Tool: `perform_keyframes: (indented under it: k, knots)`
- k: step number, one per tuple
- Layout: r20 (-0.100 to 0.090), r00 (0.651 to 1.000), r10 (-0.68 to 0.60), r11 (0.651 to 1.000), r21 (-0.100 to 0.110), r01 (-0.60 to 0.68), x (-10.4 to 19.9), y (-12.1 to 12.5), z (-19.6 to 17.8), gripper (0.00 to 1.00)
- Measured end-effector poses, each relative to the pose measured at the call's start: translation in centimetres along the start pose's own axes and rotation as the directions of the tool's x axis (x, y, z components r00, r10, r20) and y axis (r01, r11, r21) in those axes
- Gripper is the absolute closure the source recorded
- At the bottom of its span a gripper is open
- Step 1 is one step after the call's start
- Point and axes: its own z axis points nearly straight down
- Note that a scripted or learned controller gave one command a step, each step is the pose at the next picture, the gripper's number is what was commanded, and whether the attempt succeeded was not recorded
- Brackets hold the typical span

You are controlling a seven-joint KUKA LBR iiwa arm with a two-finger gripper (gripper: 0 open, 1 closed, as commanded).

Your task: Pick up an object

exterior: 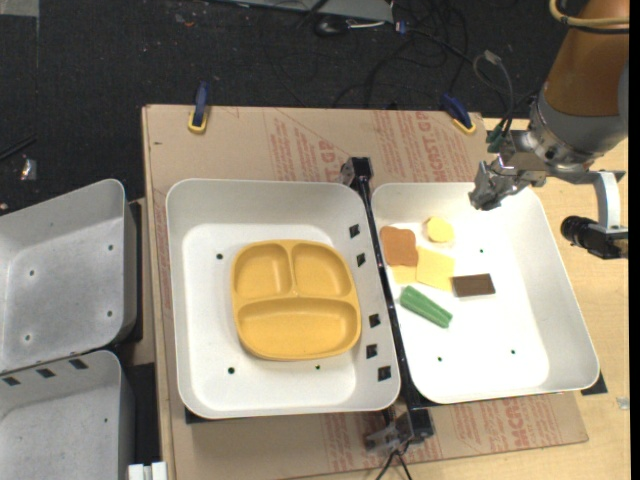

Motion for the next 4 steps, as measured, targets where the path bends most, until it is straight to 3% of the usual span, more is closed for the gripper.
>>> perform_keyframes:
  k: [2, 4]
  knots:
    - [-0.003, 1.000, -0.006, 1.000, 0.006, 0.006, 12.0, -2.0, 1.0, 1.00]
    - [-0.003, 1.000, -0.006, 1.000, 0.005, 0.006, 21.5, -4.8, 2.4, 1.00]
